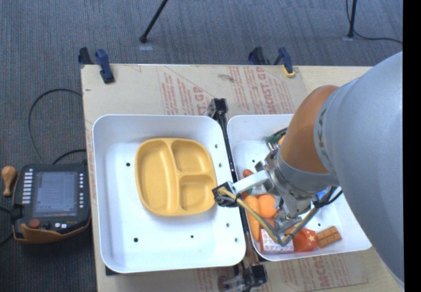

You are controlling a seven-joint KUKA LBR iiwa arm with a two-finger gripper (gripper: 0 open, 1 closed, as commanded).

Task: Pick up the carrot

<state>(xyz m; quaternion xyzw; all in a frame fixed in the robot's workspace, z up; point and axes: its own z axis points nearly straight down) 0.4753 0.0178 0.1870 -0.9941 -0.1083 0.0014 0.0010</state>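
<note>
bench seen from above, at a slant. two white bins side by side on a board.

left bin (112, 218): holds a yellow tray (174, 175) with three sections, lying flat, nearer the bin's right wall.

right bin (248, 127): crowded with small food items. arm (355, 133) comes in from the right, grey, orange band just above the wrist, and covers most of this bin.

gripper (279, 231) hangs low over the front part of the right bin, among the items. whether the jaws are open or shut cannot be told from this angle; the wrist body hides them, and nothing can be seen held.

carrot (254, 225): orange, long, lying in the right bin close to its left wall, just left of the gripper. touching or apart, not clear.

other items near it: a round orange (266, 206) just above the carrot, a red piece (304, 240) at the front beside the gripper, a brown block (328, 236) to the right of that.

teach pendant (52, 200) on the floor left of the bench, cable looping behind it. blue clamps (103, 64) at the board's far edge.
</note>
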